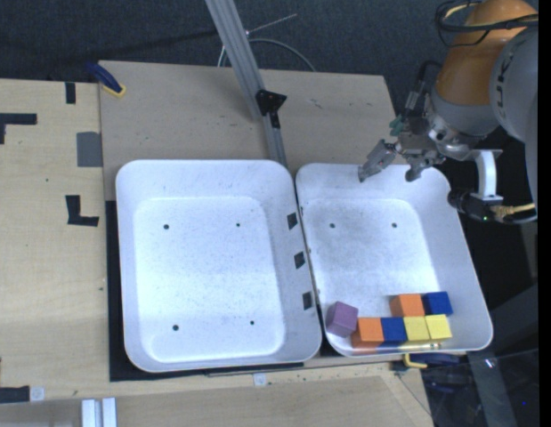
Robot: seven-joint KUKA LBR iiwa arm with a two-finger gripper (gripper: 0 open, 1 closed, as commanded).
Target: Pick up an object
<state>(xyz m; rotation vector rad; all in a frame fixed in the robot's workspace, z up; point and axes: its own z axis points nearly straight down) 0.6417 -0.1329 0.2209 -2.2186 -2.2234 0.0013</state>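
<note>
A: Where's the claw [392, 168]?
B: Over the far rim of the right bin [453, 238], fingers spread wide, nothing between them.
A: And the blocks [400, 320]?
B: Clustered in that bin's near corner, purple block [343, 317] at their left, well apart from the claw.

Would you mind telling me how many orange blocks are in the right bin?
2. One orange block sits in the back row beside a blue block; the other orange block is in the front row next to the purple block. None seem hidden.
</note>
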